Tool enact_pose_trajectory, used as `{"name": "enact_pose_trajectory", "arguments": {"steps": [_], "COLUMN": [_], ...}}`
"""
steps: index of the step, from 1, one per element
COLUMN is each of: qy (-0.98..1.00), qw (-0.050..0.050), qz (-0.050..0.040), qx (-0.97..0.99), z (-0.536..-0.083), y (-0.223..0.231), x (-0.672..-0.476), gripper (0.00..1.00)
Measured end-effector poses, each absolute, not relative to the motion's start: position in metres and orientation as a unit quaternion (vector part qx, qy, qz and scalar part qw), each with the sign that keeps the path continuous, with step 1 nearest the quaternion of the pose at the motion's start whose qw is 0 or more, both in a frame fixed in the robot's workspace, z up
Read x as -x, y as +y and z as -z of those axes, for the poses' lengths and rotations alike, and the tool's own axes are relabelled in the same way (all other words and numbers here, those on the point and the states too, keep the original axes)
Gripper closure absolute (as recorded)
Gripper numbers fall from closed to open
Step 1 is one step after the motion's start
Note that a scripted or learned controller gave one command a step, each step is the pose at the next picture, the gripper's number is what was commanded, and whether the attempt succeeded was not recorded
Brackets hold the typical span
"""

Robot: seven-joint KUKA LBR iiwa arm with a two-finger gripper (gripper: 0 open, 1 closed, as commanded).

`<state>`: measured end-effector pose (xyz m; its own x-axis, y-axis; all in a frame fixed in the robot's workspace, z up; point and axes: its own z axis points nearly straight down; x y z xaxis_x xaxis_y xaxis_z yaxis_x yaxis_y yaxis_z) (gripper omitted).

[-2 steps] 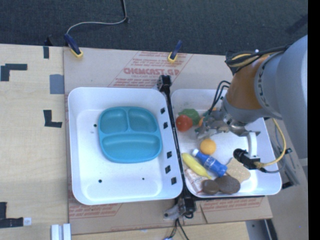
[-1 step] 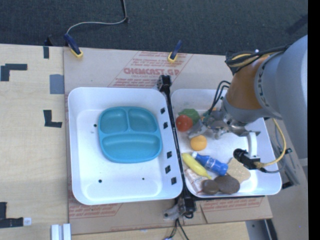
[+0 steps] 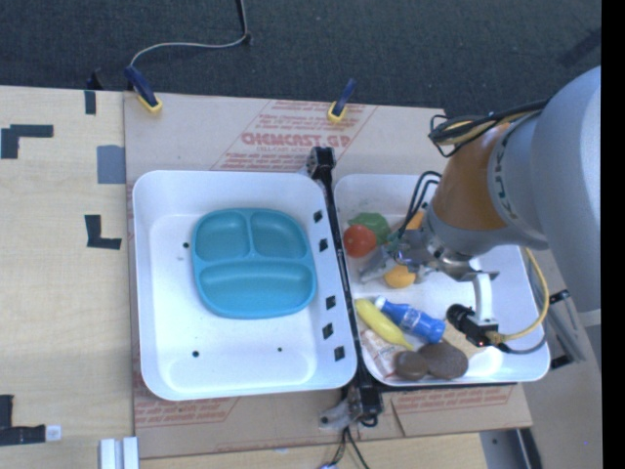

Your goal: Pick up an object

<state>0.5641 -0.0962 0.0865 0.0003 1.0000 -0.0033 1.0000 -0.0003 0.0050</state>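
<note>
The right bin holds several small things: a red tomato-like ball, a green leafy piece, an orange lump, a yellow banana, a blue bottle and a brown rounded piece. My gripper reaches down into this bin from the right, just above the orange lump and beside the red ball. The grey arm with its orange band covers much of the wrist.
The left bin holds a blue divided plate. A black divider with clips runs between the bins. Cables loop from the wrist over the right bin's right side. Cardboard lies under both bins.
</note>
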Motion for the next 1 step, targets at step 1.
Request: {"name": "enact_pose_trajectory", "arguments": {"steps": [1], "qy": [0.707], "qw": [0.003], "qz": [-0.0008], "qx": [-0.707], "z": [-0.0965], "y": [-0.0961], "x": [-0.5645], "gripper": [1.0]}}
